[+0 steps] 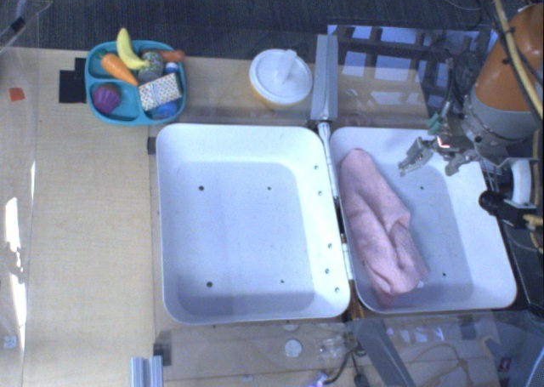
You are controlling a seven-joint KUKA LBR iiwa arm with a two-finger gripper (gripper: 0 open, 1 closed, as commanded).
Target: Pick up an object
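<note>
A pink folded towel (381, 222) lies along the left side of the right bin (476, 292), running from its far left corner toward the front. My gripper (432, 158) hangs over the far part of the same bin, to the right of the towel's upper end and apart from it. Its two fingers (414, 158) are spread and nothing sits between them.
The left bin (246, 222) sits beside the right one, a metal divider (336, 207) between them. Behind the bins stand a blue tray of toy food (136, 79) and a white lidded bowl (280, 76). A metal frame (399, 45) rises behind the right bin.
</note>
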